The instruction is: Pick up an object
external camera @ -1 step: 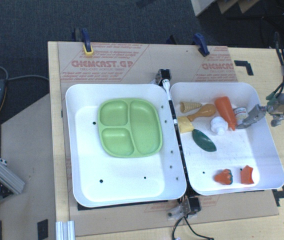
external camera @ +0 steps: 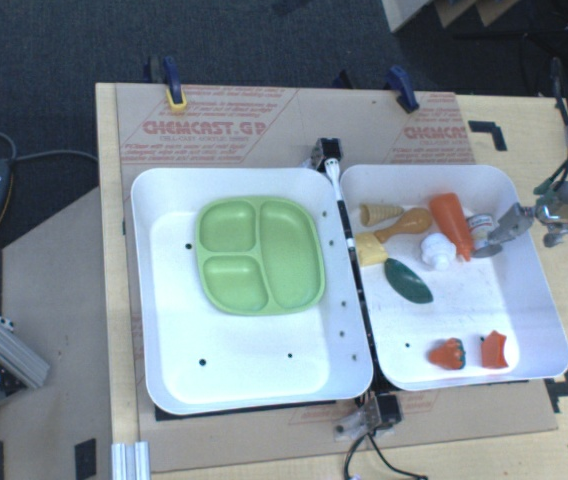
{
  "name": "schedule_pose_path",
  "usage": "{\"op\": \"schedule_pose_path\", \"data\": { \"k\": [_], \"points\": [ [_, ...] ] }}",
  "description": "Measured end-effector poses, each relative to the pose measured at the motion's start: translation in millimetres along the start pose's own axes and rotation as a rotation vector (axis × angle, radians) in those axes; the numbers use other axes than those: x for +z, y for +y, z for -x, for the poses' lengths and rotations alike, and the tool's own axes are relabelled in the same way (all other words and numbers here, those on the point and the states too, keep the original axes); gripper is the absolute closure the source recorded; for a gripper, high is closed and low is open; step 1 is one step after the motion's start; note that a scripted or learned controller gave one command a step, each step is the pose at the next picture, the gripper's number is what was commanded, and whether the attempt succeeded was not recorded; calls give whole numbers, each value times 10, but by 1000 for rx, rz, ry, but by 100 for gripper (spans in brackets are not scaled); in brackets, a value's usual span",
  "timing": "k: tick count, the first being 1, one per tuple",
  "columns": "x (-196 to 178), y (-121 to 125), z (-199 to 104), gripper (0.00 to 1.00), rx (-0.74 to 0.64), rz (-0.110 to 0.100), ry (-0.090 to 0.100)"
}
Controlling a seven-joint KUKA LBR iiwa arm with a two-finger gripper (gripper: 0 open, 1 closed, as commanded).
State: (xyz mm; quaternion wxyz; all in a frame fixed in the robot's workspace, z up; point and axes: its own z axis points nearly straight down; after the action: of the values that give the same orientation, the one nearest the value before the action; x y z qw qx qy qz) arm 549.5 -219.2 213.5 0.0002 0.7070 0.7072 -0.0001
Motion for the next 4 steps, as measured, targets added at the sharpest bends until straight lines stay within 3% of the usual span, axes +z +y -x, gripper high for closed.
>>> {"op": "schedule_pose_path", "data": {
  "k": [3,4],
  "points": [
    [1315,16,-104,0,0,-6,3],
    [1179,33,-94,100,0,1,0]
  ]
}}
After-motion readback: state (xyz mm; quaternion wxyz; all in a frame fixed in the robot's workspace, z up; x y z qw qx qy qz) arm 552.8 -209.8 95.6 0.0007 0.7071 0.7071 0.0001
